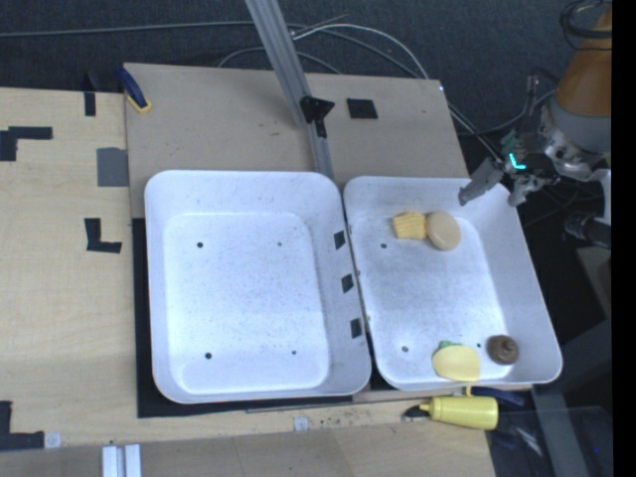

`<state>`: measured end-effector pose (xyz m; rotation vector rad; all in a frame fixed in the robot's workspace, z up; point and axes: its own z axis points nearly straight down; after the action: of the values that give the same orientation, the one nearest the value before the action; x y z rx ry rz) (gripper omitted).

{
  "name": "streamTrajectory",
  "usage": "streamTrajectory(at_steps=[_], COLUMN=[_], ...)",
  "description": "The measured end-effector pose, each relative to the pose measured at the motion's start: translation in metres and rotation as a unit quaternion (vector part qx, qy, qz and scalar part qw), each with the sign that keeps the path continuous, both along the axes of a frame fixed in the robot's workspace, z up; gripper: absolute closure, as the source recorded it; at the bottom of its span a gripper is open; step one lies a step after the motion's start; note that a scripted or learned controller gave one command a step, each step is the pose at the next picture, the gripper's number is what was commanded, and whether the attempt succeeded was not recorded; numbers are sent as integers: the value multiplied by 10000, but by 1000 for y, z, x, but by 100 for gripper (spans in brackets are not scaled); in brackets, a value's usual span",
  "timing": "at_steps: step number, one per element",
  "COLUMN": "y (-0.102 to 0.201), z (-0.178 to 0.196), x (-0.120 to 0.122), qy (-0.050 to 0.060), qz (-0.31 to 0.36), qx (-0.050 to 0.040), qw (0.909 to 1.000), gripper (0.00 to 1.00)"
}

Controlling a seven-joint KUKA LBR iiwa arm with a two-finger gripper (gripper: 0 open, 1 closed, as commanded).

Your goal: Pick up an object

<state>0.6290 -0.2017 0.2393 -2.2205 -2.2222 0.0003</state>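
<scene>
Toward twelve o'clock of the right bin [517,266], a tan round cookie [443,232] touches a yellow wedge [407,227], while my gripper [500,182] hangs open at two o'clock, empty.

Robotics lab. Plywood table [60,266] w/ black tape marks, two white bins [164,266], metal camera pole [283,58], loose cables [378,43] at far edge.
</scene>
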Motion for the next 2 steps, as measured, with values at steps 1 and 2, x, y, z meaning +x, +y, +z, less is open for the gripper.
streamTrajectory(at_steps=[1,2], y=[0,11], z=[0,-53], x=[0,1], qy=[1,22], qz=[0,1], qx=[0,6], qw=[10000,10000], gripper=[0,0])
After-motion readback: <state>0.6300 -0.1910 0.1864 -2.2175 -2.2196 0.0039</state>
